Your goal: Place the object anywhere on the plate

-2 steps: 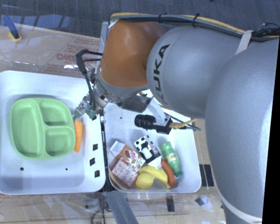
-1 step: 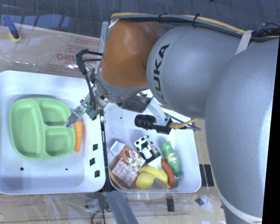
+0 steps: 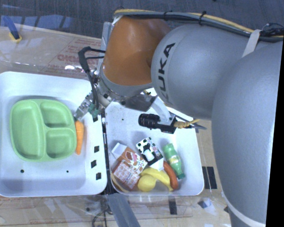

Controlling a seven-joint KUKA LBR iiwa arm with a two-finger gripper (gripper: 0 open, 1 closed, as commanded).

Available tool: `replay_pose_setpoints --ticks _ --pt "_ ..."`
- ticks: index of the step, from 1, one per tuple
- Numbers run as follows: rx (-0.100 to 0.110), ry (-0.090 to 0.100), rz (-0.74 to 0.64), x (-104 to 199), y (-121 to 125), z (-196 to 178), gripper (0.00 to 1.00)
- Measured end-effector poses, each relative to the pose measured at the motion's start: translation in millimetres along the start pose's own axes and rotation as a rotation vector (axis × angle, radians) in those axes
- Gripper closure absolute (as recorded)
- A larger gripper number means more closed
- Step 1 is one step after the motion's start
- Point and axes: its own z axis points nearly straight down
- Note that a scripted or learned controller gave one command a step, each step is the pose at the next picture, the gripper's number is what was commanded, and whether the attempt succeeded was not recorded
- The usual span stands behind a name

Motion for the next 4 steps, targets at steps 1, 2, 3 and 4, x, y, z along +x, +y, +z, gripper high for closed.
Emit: replay_pose_setpoints --ticks 1,2,3,4 --pt "0.003 0.004 0.048 12.1 -37.8 -22.4 1.0" --pt "0.003 0.004 0.066 95.0 4.6 -7.8 1.0" --pt "0.001 0.002 0.003 67.1 -23.6 -20.9 1.0" --pt "0.003 0.003 -0.004 30.2 0.1 5.9 1.0"
